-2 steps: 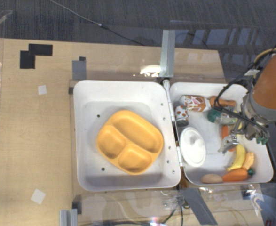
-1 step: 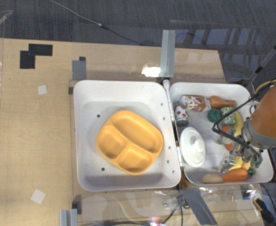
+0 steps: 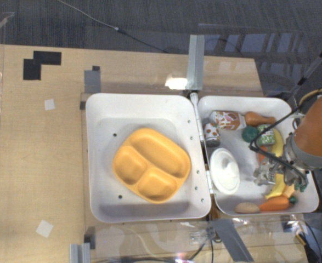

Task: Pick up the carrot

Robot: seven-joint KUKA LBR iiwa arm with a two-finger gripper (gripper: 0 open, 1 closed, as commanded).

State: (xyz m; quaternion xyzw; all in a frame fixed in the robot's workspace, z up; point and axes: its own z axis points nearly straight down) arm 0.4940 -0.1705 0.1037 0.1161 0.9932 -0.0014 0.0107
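Right bin [image 3: 314, 204]: carrot [image 3: 274, 204] lies left-right, green top right; gripper [image 3: 271, 175] state unclear.

The carrot [image 3: 274, 204] is a short, stubby orange piece with a dark green tip at its right end. It lies flat on its side, roughly left to right, at the near right corner of the right bin [image 3: 226, 204]. A pale beige oval item [image 3: 247, 207] sits just to its left, and a banana [image 3: 277, 188] lies just beyond it.

A robot lab: wooden bench [image 3: 40, 163], two white bins [image 3: 95, 147], cabling.
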